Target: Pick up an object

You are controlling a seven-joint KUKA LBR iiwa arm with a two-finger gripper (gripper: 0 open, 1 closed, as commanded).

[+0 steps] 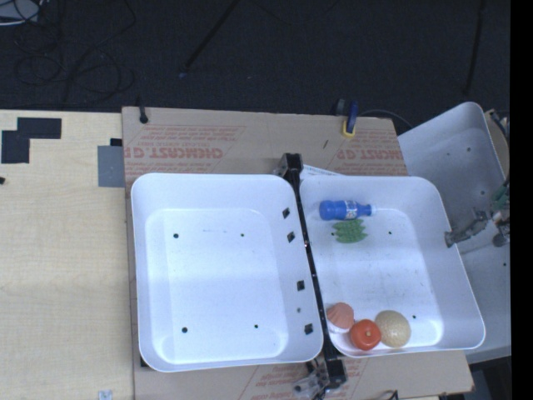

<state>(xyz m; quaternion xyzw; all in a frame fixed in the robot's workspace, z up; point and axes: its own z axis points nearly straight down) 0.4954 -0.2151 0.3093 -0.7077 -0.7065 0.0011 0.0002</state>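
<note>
The right bin (433, 194) holds several small objects. A blue bottle (344, 210) lies on its side near the far wall, with a green leafy toy (351, 232) just in front of it. In the near corner a pink shell-like piece (340, 314), a red tomato (365, 334) and a tan ball (393, 327) sit close together. My gripper (468, 232) hangs at the right edge of the view, outside the right bin's rim and well away from every object. The pale grey arm (462, 152) rises behind it.
The left bin (146, 223) sits beside the right one, with a black divider strip (301, 257) between them. Both rest on a cardboard sheet (208, 144) on the wooden bench. A blue and yellow clip (351, 119) stands at the cardboard's far edge.
</note>
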